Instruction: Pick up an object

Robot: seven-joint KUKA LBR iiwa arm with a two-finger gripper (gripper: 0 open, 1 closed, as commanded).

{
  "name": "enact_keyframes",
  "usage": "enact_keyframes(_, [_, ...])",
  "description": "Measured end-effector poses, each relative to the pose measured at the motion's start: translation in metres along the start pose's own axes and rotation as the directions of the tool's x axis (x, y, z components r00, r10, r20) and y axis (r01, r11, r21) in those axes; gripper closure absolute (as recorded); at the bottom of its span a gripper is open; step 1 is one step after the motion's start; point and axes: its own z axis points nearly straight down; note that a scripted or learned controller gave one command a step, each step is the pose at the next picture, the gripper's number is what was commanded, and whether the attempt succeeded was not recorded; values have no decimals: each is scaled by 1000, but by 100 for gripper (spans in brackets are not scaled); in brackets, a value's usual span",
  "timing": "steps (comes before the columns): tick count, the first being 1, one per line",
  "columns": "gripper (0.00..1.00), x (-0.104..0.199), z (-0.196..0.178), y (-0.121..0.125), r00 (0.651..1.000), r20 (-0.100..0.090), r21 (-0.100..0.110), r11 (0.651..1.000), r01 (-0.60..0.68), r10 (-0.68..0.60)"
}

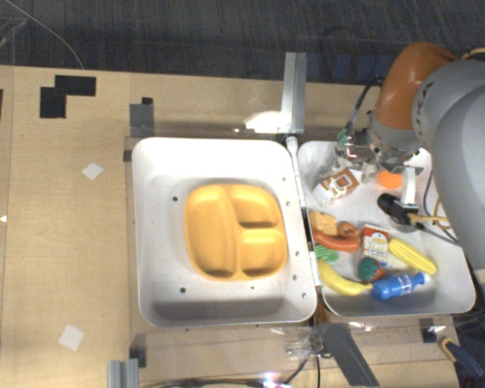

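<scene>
Two white bins sit side by side on the bench in the camera view: the left bin [145, 217] carries one yellow divided tray [230, 229], the right bin [461, 297] a crowd of toy food. The claw [362, 158] hangs over the right bin's far end, just above one brown-and-white snack [339, 184], with one orange piece [390, 179] just beside it. I cannot tell whether the claw is apart or together.

I judge the step in hand to be the descent onto a target. To do it well I would centre on the snack, which lies a little apart from its neighbours, come straight down, and keep off the bin wall close by.

Nearer the camera I count one hot dog [337, 233], one red carton [375, 241], one ear of corn [412, 256], one banana [341, 280], one blue bottle [400, 284], one green piece [326, 255] and one small red-and-green piece [369, 268]. They lie touching or nearly so, which I judge a harder pick.
</scene>
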Motion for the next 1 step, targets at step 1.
enact_keyframes(1, [0,0,0,0,1000,0,0,1000,0,0])
